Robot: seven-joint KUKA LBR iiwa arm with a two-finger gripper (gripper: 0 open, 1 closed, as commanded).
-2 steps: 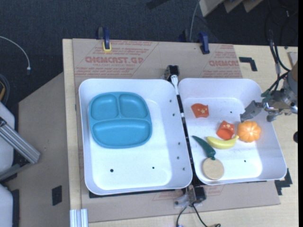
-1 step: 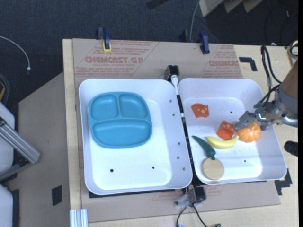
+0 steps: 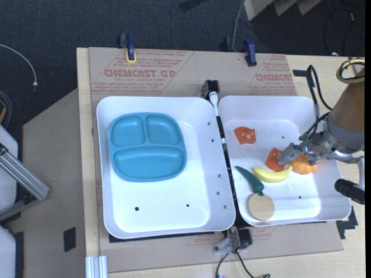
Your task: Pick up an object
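The left bin (image 3: 159, 219) carries a blue divided plate (image 3: 148, 145) lying flat toward its far left, well apart from everything else. Across the divider, the right bin (image 3: 255, 112) holds the candidates: a small red piece with a yellow mark (image 3: 245, 135) lying alone near the back, a green pepper-like toy (image 3: 251, 179) beside a round tan disc (image 3: 261, 207) at the front, and a yellow banana (image 3: 271, 175) touching a red-orange item (image 3: 274, 157) and an orange one (image 3: 302, 167). These look like light, hard plastic play foods, probably smooth and apt to slip, so the banana seems best taken across its narrow middle. The gripper (image 3: 288, 156) sits low over that cluster at the red-orange item, but the rig line forbids guessing and whether it is spread or clamped cannot be told. The orange item is partly covered by the wrist, and the arm is cut off at the right.
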